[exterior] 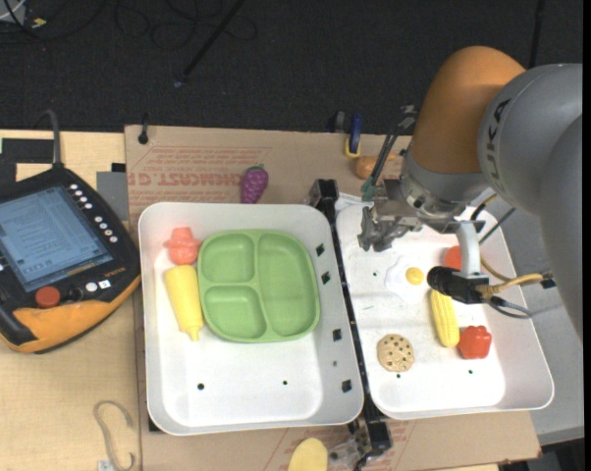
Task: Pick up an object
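The right bin (531,386) has open floor along its near edge and down its left side, broken only by the cookie (396,352). The corn cob (444,319) and red pepper (474,341) sit close together. In the left bin (163,391), the green tray (257,287) fills the middle, leaving the near strip free.

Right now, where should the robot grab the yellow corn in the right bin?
Probably from straight above, across the middle of the corn. It lies flat and long, pointing up and down the picture, so its narrow sides suit the end effector. The red pepper crowds its lower end.
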`<state>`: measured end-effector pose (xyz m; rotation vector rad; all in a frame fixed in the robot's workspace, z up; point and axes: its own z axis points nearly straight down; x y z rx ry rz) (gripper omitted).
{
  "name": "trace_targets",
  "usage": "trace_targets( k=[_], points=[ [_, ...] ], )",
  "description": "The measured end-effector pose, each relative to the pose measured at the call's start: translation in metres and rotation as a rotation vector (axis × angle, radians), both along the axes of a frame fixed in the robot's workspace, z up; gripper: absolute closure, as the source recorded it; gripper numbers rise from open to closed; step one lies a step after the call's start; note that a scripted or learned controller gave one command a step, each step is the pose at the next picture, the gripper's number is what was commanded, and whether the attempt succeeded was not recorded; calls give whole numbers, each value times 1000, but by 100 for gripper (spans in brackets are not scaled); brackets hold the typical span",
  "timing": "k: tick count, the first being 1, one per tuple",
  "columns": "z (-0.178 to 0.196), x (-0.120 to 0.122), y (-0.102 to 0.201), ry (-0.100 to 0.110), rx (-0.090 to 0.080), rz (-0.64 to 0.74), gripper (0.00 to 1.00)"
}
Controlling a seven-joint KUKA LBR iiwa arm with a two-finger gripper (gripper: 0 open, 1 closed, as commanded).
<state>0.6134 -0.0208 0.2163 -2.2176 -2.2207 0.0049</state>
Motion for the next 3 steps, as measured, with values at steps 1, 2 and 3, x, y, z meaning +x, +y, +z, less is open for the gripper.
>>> trace_targets(
  k=[1,2,3],
  points=[
    [18,8,-1,-5,0,2,100],
    [17,-7,5,-1,0,-1,100],
    [21,-2,3,-3,0,0,100]
  ],
)
